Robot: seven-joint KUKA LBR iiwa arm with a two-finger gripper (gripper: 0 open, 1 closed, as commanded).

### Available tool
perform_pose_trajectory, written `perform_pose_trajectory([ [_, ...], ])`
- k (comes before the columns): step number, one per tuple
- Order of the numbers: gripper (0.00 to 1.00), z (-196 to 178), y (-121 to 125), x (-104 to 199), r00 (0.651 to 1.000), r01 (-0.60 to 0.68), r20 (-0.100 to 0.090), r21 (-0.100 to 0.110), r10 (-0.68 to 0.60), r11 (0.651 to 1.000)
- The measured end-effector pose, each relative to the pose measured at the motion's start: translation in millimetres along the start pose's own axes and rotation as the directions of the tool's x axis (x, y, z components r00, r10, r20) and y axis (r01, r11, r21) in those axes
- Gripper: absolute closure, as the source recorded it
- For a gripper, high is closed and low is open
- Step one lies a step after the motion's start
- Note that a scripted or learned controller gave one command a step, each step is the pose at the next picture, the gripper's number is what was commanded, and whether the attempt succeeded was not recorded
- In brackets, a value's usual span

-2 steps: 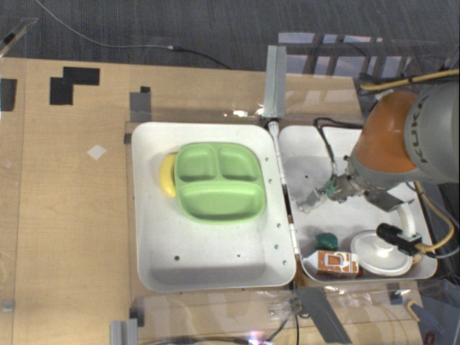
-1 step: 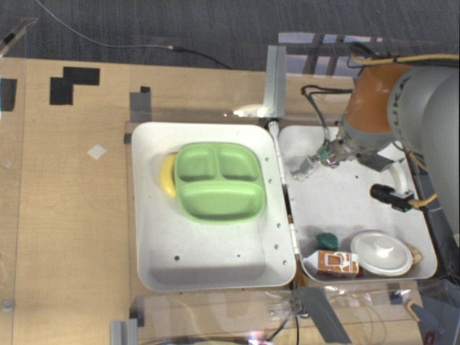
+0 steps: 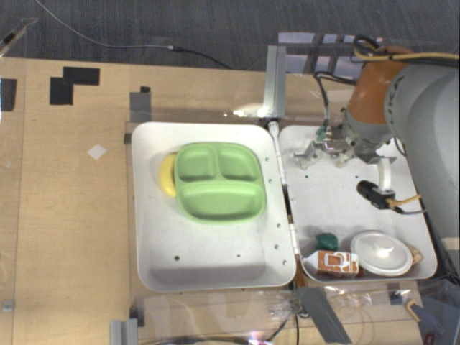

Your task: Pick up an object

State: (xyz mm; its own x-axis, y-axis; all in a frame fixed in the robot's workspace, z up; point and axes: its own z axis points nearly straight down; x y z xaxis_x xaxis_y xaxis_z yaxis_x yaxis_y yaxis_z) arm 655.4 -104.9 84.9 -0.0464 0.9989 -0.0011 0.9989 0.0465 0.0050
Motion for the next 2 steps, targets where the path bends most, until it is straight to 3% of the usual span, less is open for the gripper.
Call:
perform_pose_trajectory([
  [1,0.00,0,0,0,1.000,0.000,0.000,0.000,0.000,1.000],
  [2,0.00,-42,-86,-48,0.982,0.191,0.000,-0.001,-0.191,0.982],
])
